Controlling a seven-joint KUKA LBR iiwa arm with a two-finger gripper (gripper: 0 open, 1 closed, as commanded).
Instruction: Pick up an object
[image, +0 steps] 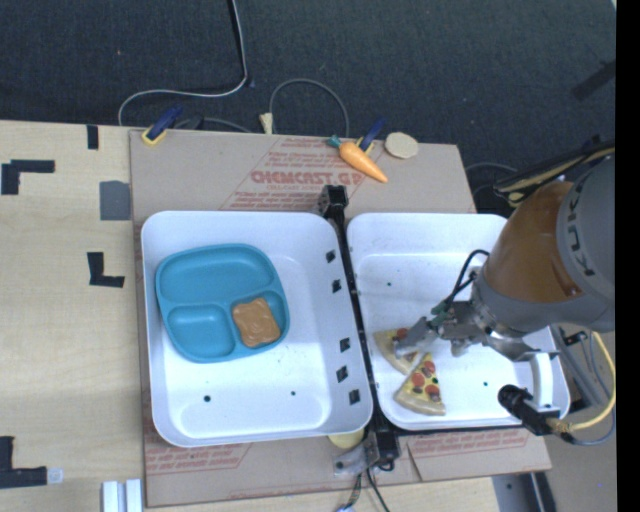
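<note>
Toward the near rim of the right bin (420, 260): a pizza slice (422, 385), flat on the white floor, tip pointing up toward the gripper (412, 342). Just behind the slice, that gripper, low over a second, paler food piece (388, 348) close to the divider between the bins; touching or just above it, cannot tell which. Claw open or closed: cannot tell either, since dark metal and cable blur together at this angle. Nothing visibly lifted off the floor. Reads as the reach-and-grasp step, with the pick itself not yet made. Next move probably calls for settling squarely on one piece, most likely the pale one directly beneath, closing on an edge, then lifting straight up. Thin, flat targets both, so likely to slide or slip free rather than come up cleanly. Behind, the grey and orange arm (545, 270), reaching in over the bin's right side. Across the divider, in the left bin (250, 390): a blue divided plate (205, 285) with a brown toast-like piece (257, 322) in its near right compartment, well apart from the gripper. Farthest off, on the cardboard beyond the bins: a toy carrot (362, 162) and, just beside it, a round beige disc (402, 146).
</note>
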